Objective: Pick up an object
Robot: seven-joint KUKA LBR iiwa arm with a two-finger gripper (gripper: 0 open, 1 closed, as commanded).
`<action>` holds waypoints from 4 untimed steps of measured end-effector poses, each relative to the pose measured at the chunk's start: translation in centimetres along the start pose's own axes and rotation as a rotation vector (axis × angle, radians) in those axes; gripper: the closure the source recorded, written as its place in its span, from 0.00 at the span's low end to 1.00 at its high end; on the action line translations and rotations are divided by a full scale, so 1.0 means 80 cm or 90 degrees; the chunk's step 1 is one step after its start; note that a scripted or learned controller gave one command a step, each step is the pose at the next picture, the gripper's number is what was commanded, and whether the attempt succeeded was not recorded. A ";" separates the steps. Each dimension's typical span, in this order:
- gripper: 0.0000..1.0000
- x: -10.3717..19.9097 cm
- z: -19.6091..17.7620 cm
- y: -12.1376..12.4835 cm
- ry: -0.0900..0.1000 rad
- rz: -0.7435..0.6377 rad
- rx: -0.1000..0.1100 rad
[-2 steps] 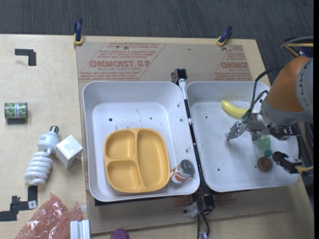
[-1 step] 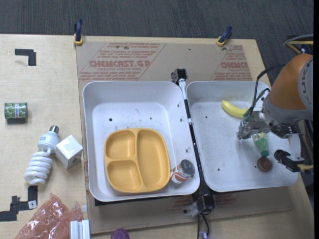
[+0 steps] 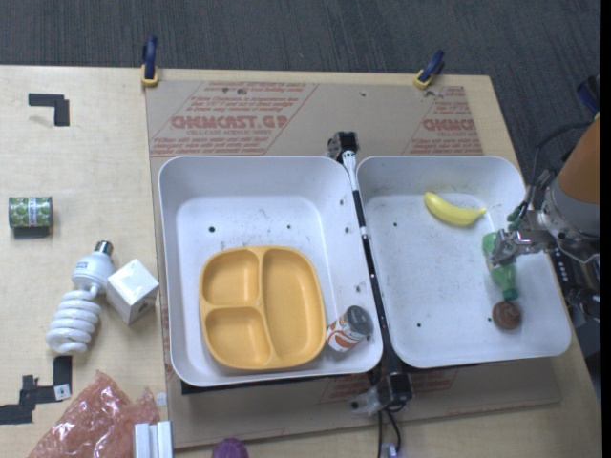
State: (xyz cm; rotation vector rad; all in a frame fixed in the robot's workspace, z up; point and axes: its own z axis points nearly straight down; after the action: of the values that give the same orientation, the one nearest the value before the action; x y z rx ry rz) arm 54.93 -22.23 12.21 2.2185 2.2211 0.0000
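Tool (image 3: 508, 246) sits low at right bin's (image 3: 420, 351) right wall, directly over green object (image 3: 499, 265); cannot tell whether it grips. Brown round item (image 3: 506, 315) just below, banana (image 3: 453, 209) up-left, apart. Risk: green object hard against wall, so a finger may strike the rim or the object slips out on lift

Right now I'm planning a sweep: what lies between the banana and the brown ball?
In the camera view, the green object lies between the banana and the brown ball, with the gripper over it.

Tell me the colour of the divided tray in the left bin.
Yellow-orange; the camera view shows the divided tray plainly.
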 end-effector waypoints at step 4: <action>0.00 0.101 0.037 -0.046 0.001 0.002 0.001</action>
State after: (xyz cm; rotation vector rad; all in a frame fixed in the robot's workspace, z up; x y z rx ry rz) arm 51.25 -14.14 9.23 2.2236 2.2190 -0.0003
